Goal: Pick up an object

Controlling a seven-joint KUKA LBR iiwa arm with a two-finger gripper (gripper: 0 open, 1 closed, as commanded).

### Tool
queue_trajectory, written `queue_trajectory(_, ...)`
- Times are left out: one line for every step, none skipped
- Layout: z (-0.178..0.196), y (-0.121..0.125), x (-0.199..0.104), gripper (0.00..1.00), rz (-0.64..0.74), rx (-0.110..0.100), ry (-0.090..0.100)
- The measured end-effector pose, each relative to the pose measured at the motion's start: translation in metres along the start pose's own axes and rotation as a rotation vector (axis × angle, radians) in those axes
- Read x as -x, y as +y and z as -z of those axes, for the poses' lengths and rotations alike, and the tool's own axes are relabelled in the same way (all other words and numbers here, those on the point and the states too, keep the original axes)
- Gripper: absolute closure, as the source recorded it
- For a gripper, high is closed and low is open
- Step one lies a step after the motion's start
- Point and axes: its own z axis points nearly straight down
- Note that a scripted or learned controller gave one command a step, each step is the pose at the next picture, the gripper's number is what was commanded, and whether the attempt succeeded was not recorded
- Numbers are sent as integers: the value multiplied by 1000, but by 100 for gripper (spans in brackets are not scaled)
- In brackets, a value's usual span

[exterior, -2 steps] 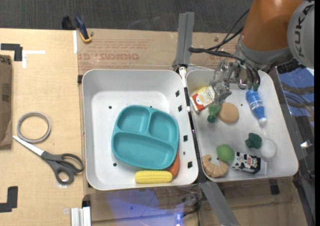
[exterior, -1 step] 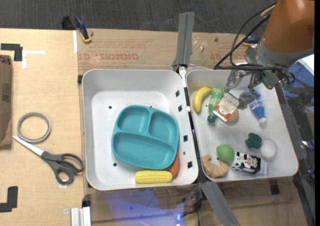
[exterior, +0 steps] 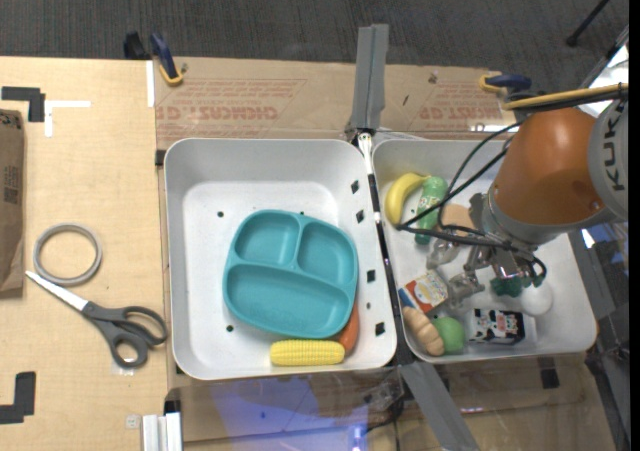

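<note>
The right bin point(exterior: 583, 337) holds a yellow banana point(exterior: 400, 195), a green item point(exterior: 433, 201) beside it, a red and white packet point(exterior: 428, 291), a tan bread roll point(exterior: 425, 331), a green ball point(exterior: 451, 335), a black and white carton point(exterior: 497, 325) and a white egg point(exterior: 538, 300). My gripper point(exterior: 456, 274) reaches down into the middle of this bin, just above the packet and left of the carton. The orange wrist band point(exterior: 545, 171) hides the bin's back right part. Cables hang across the banana and the green item.
The left bin point(exterior: 196, 189) carries a teal divided plate point(exterior: 290, 274), a yellow corn cob point(exterior: 307, 351) and an orange carrot point(exterior: 349, 331) at its front. On the bench to the left lie scissors point(exterior: 105, 319) and a tape roll point(exterior: 67, 252).
</note>
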Motion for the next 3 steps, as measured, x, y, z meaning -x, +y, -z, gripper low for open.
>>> queue_trajectory(0, 1, 0, 0, 0, 1, -1)
queue_trajectory(0, -13, 62, 0, -128, 0, -4)
queue_trajectory(0, -13, -6, 0, -27, 1, -1)
